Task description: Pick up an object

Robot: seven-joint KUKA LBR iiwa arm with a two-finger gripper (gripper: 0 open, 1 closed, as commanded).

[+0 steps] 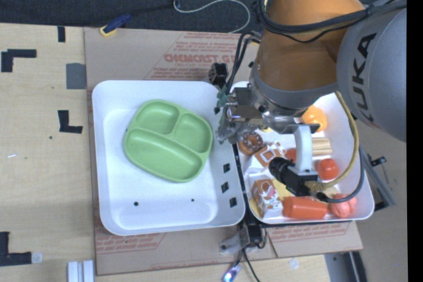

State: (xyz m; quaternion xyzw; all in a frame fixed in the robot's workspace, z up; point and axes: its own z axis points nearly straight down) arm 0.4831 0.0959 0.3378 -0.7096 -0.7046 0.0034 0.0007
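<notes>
The claw (229, 117) is seen low over the right bin (338, 112); whether it is wide or narrow cannot be told; a small printed packet (250, 142) is found just beside it, judged light, soft and slippery; it should be pinched across the middle.

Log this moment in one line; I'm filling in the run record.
arm over right bin | held object: none seen | green plate in left bin
</notes>
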